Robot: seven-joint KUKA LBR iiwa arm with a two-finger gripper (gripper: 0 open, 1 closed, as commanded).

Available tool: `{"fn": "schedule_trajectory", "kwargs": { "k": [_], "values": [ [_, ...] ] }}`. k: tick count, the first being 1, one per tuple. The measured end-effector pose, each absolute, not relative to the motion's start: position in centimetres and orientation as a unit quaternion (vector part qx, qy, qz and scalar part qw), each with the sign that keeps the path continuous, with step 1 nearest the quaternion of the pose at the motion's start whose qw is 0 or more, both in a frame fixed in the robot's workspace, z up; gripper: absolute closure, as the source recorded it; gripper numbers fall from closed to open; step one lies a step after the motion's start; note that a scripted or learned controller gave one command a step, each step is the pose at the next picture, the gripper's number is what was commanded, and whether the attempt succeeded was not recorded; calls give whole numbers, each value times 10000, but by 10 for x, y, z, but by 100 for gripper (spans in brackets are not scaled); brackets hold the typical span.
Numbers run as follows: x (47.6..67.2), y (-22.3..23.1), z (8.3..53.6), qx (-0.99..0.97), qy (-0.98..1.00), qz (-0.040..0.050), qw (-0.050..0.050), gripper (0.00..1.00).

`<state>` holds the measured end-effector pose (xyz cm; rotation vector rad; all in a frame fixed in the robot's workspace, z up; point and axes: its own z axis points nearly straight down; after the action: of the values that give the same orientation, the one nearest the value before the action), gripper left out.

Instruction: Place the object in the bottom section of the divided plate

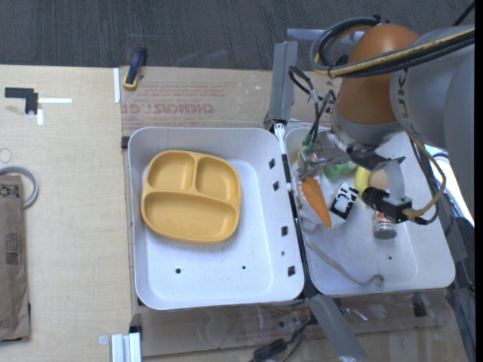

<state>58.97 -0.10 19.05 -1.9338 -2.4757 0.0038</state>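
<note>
A yellow divided plate (192,196) lies in the left bin (219,277), with two small sections at the top and one long section at the bottom; nothing lies in it. My gripper (312,157) is low over the near-left part of the right bin (400,270), under the orange wrist band. It sits just above an orange carrot (316,201) and beside a green item (333,170). The wrist hides much of it.
The right bin also holds a black-and-white box (345,200), a yellow item (362,177), a small can (384,225) and a thin cord (347,270). The bins' shared wall (290,210) runs between the carrot and the plate. A brown bag (11,255) lies at far left.
</note>
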Motion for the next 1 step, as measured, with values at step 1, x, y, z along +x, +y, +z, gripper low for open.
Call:
{"fn": "schedule_trajectory", "kwargs": {
  "k": [1],
  "values": [
    [579,59,191,-5114,-8593,12,6,100]
  ]
}}
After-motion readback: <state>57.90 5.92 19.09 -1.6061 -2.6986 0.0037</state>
